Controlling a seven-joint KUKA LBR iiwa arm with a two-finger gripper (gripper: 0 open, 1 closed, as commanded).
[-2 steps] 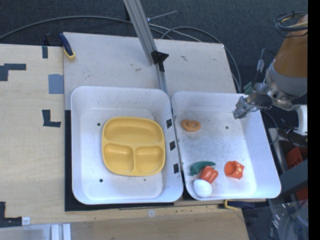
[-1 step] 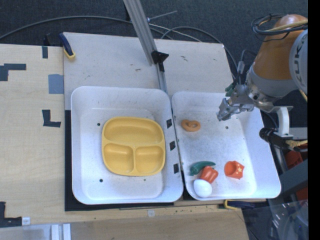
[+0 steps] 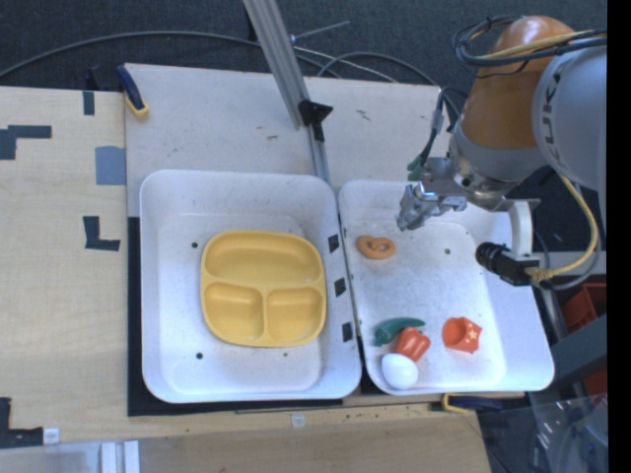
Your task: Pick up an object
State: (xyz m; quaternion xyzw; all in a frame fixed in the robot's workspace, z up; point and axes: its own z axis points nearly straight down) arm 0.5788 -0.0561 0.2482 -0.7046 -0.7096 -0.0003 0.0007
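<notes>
So on the far left the wooden table [image 3: 49,294] has a few dark tape marks stuck on it, and there's a blue and yellow clamp [image 3: 131,91] near the top corner of the white board. Next comes the left bin [image 3: 168,264], which has a yellow divided plate [image 3: 263,287] sitting flat roughly in its middle, three compartments, nothing in them. A slanted metal pole [image 3: 279,47] comes down from the top and ends right about where the two bins meet.

The right bin [image 3: 493,363] has the small stuff. A little brown donut [image 3: 376,248] lies near its upper left, close to the divider. Down along the front edge there's a green pepper [image 3: 398,329] touching a red pepper [image 3: 412,343], and a white egg [image 3: 399,371] right beneath those. A bit to the right, apart from that cluster, sits a red piece with a yellow star [image 3: 461,334].

The gripper [image 3: 416,211] hangs over the upper part of the right bin, just right of the donut and above it in the frame, nothing between the fingers. Can't really tell if the fingers are apart or together from this angle. The grey arm with its orange band [image 3: 513,77] fills the top right
</notes>
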